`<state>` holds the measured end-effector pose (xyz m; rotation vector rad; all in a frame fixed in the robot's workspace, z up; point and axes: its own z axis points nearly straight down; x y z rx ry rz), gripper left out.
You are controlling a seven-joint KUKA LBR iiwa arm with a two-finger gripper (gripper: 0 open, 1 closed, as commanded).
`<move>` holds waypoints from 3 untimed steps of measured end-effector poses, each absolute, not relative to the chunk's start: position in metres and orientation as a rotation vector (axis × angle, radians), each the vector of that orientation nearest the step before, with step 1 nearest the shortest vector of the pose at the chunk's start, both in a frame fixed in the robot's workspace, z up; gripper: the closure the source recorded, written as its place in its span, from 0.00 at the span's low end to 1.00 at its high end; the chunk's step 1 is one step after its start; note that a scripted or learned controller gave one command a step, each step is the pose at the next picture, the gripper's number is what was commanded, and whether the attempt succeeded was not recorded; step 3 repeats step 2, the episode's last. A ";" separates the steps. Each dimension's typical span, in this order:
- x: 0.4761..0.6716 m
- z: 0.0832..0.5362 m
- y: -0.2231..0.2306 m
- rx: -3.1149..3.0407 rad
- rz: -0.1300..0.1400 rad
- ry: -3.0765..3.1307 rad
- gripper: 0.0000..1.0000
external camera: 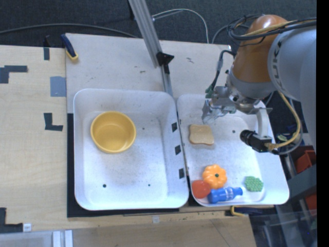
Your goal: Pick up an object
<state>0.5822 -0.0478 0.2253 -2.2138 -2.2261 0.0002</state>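
Nearest you, along the front edge of the right-hand shallow white bin (277,189), sits a small cluster: a blue plastic toy bottle (224,194) lying on its side, a red rounded toy (200,189) touching its left end, a small orange toy pumpkin (215,175) just behind them, and a green knobbly toy (253,183) a little to the right. To the left, the second shallow white bin (82,153) holds one thing, a yellow plastic bowl (113,131), upright in its far-left part.

Further back in the right bin, a tan toy slice of bread (201,135) lies flat near the wall between the two bins, apart from the front cluster. Just behind and slightly right of it hangs the grey two-finger gripper (212,112), pointing down, carried by the grey arm with its orange band (257,45), which enters from the right. You cannot tell from this angle whether the fingers are spread or pressed together, and nothing is seen between them.

Beyond the bins lies the pale tabletop (113,66), crossed by a slanting grey metal pole (146,24).

As a judgement, this is the approach step: nothing is lifted yet, and the bread slice is the likeliest target. Your next move calls for shifting the gripper slightly forward and left over the slice, then lowering; the slice is thin and flat, so the fingers must reach almost to the bin floor.
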 end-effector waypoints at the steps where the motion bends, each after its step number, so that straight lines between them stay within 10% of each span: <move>1: 0.572 0.236 0.005 -2.211 -0.001 -2.228 1.00; 3: 0.569 0.225 0.053 -2.213 0.003 -2.226 1.00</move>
